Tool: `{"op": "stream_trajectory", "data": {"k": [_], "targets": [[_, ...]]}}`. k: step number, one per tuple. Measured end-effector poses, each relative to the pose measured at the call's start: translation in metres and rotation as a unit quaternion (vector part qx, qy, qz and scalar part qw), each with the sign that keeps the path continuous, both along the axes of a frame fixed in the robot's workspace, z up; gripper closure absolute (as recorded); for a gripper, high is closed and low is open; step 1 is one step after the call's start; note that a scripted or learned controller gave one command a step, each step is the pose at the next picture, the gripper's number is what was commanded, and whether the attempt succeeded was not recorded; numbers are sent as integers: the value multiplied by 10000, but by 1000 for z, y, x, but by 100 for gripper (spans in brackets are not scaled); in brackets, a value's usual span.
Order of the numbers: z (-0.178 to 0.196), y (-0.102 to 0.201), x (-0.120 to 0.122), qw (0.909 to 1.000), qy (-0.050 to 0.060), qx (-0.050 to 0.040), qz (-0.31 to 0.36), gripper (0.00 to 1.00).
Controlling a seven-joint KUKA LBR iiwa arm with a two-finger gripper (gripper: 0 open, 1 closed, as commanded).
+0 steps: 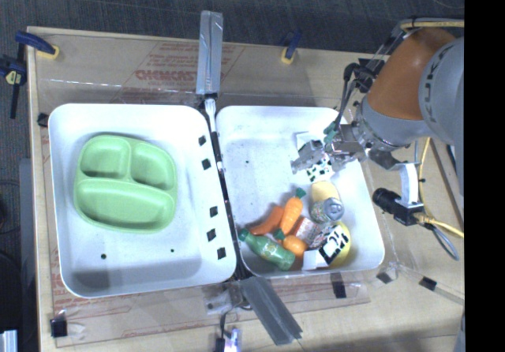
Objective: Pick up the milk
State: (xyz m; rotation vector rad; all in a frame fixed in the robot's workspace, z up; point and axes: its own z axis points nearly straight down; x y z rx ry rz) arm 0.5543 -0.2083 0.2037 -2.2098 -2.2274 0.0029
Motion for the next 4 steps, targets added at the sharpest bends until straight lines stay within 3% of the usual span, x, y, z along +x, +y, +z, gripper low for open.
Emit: {"op": "stream_trajectory", "data": {"k": [1, 2, 3, 4], "targets": [[-31, -1, 57, 9996, -7, -3, 294, 0], [-113, 0, 43, 9988, -1, -3, 484, 0], [-21, -1, 18, 9947, -20, -6, 1025, 0], [-99, 0, 71, 9897, -48, -17, 1432, 0]]}}
